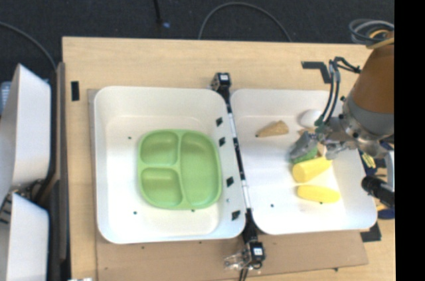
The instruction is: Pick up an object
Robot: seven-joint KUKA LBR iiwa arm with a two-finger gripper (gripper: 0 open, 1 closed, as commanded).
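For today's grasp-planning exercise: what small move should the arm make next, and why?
Probably a short, straight descent: the gripper hovers in the right bin over a green object beside the yellow block, and nothing looks lifted yet.

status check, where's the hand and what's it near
Hand low in right bin, over a green item. Two yellow pieces just beside it, tan wedge apart. Green divided plate in left bin.
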